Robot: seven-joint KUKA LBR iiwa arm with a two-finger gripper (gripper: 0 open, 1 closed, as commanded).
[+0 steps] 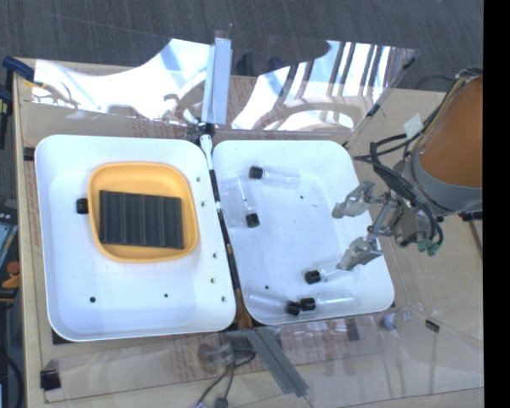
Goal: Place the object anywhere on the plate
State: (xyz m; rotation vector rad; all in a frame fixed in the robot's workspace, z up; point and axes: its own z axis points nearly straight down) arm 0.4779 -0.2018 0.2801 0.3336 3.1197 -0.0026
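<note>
Your two-finger metal gripper (354, 228) hung over the right edge of the right shallow white bin (323, 161), fingers apart and holding nothing; bare bin floor lay open to its left; clear plastic tubes with black caps (272, 175) lay scattered there, long axes pointing different ways; the yellow rounded plate with a dark ribbed insert (141, 177) sat in the left white bin (59, 270), well apart.

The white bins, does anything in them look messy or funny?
Yes. In the right white bin, several clear plastic tubes with black caps lie scattered at different angles. One small black cap sits alone beside the yellow plate.
</note>
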